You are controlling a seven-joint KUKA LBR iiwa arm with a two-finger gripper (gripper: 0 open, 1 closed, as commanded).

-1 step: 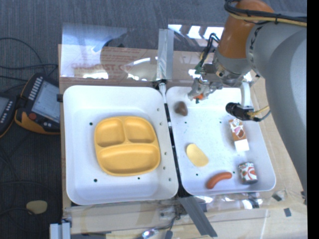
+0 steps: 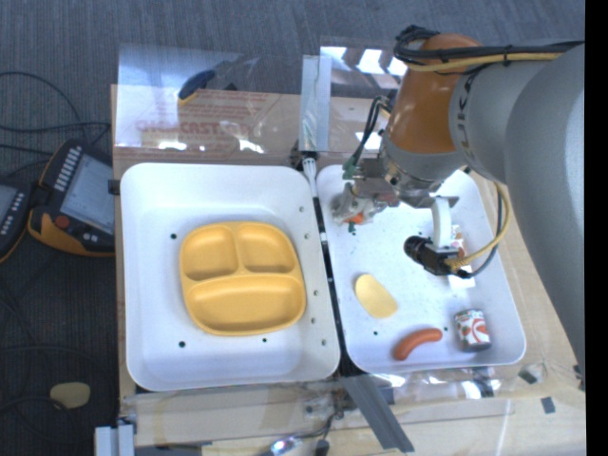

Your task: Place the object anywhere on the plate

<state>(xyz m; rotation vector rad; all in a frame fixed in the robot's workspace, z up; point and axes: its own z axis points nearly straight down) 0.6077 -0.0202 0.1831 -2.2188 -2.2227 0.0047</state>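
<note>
The gripper [image 2: 358, 205] hangs low over the far left part of the right bin [image 2: 494, 350], close to the wall shared with the left bin [image 2: 152, 369]. Whether it is spread or closed cannot be told: its tip is a blur of grey metal, with a small orange-red and green speck at it that is too small to identify. The arm [image 2: 494, 93] comes in from the right and far side, its grey bulk cut off by the frame edge, the orange band [image 2: 427, 112] sitting just above the wrist and pointing down and left. Cables loop from the wrist toward a black fitting [image 2: 423, 251] over the bin's middle.

In the right bin lie a yellow slice [image 2: 375, 295], a sausage [image 2: 417, 343] near the front wall, and a small can [image 2: 471, 328] in the front right corner, all well apart from the gripper. The yellow plate [image 2: 242, 278], with three compartments, sits in the middle of the left bin.
</note>
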